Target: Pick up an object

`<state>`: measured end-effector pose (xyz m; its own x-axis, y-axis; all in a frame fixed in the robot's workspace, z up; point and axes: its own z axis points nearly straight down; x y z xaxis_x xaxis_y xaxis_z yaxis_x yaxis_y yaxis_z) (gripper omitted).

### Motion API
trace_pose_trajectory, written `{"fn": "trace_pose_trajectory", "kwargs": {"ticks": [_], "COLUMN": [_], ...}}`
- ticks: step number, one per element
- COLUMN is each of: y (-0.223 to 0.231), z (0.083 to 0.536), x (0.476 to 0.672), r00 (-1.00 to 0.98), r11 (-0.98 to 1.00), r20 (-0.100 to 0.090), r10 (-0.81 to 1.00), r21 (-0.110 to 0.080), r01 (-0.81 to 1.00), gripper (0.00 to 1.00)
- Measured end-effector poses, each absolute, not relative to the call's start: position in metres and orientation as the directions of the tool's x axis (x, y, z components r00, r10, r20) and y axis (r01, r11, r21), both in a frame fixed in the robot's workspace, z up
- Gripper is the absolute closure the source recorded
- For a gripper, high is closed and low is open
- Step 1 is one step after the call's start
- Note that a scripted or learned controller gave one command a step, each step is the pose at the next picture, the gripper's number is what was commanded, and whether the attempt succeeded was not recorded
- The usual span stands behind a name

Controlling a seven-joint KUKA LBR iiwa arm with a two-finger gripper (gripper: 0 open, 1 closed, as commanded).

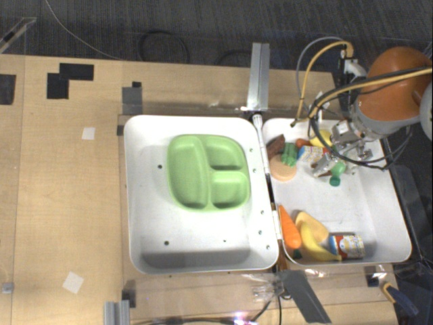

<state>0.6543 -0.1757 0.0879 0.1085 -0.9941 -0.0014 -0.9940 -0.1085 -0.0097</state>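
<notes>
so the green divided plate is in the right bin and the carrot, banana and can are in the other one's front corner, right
Not quite: the camera view shows the green divided plate in the left bin, not the right. The carrot, banana and can lie in the right bin's front corner.

The arm [399, 87] is reaching in from the right, its orange band [392, 73] sitting high at the upper right corner of the scene. Below the band the grey wrist [369, 117] is angling down and to the left. Yellow and black cables [318, 80] are looping out from the wrist and arching over to its left. The gripper [338, 147] is hanging low at the end of the wrist, pointing down. Its metal tip is blurring into the tangle of wires, so its state is hard to judge.
</notes>
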Motion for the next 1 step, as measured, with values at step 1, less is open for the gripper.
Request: {"fn": "trace_pose_trajectory", "kwargs": {"ticks": [1], "y": [-0.1755], "z": [0.1034], "x": [0.6579], "r00": [0.105], "r11": [-0.105], "r20": [-0.001], "r10": [-0.994], "r21": [-0.021], "r01": [-0.994], "gripper": [1.00]}}
